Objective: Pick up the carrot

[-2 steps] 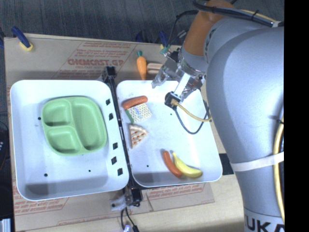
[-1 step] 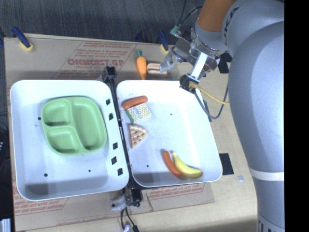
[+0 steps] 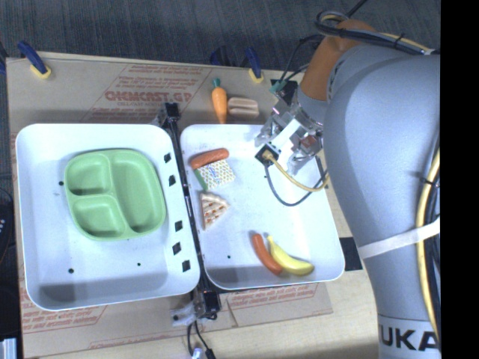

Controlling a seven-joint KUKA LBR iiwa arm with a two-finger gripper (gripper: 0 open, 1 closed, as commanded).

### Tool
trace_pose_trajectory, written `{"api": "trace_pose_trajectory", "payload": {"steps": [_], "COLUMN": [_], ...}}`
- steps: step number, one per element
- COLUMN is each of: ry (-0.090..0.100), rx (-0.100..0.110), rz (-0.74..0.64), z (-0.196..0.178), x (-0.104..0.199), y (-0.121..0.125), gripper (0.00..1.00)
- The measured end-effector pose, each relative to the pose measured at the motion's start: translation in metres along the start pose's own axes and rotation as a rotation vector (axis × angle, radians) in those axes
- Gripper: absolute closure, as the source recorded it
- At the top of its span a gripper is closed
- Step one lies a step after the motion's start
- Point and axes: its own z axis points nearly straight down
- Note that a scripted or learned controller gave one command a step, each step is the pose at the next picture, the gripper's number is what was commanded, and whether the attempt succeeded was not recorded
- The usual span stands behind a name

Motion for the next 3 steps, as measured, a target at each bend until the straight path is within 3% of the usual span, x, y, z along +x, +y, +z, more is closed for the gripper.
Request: {"api": "trace_pose_trajectory", "payload": {"steps": [1, 2, 3], "ry": [0.001, 0.001, 0.0], "rx": [-0.005, -0.002, 0.002], "rz": [-0.414, -0.151, -0.155], "z": [-0.118, 0.058, 0.048], "x": [-0.041, -0.026, -0.026], "y": [0.013, -0.007, -0.007], "gripper": [0.0, 0.0, 1.0]}}
